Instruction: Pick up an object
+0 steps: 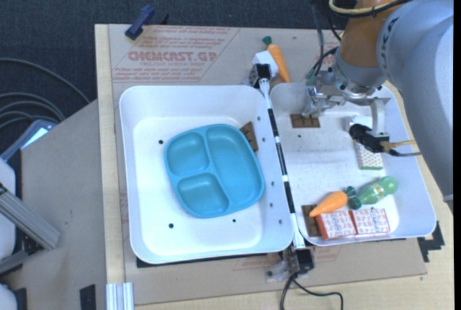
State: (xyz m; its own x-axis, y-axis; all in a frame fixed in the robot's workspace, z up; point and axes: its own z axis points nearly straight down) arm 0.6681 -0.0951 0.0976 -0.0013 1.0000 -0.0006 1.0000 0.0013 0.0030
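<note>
The grey arm reached in from three o'clock and hung its claw (pixel 314 104) over the twelve o'clock end of the right-hand bin (pixel 414 218), low above a small brown block (pixel 305 120). Whether the claw was spread or pressed together could not be told from this angle. Candidate objects lay toward six o'clock in that bin: a toy carrot (pixel 330 202), a green bottle (pixel 374 191) and a red-and-white carton (pixel 356 223). A blue divided plate (pixel 213 169) sat in the left-hand bin (pixel 137 103). The approach appeared under way; next would come a short descent and a firm close.
</note>
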